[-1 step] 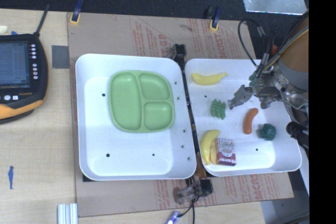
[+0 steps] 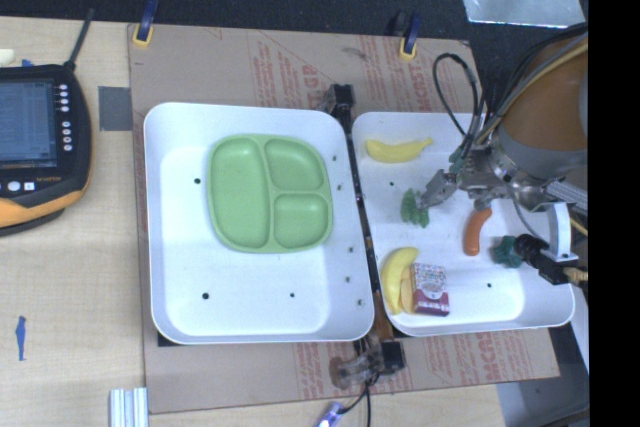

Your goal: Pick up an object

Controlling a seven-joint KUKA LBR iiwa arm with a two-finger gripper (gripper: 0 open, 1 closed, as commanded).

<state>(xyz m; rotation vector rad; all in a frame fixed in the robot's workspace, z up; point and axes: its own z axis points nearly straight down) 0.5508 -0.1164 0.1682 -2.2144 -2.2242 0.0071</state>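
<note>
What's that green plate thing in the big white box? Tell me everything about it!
The green plate is a pale green divided tray with rounded corners. It looks like smooth plastic. Raised ridges split it into three sections: one long section on the left side of the view and two smaller ones on the right. All three sections look bare. It lies flat, right side up, turned slightly askew, on the floor of the left white bin, toward the far end. Only the bin floor touches it.

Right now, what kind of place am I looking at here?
Most likely a robotics lab bench set up for grasping tests: a robot arm reaches over two white bins holding toy food like a banana, and a handheld control pendant lies nearby.
</note>
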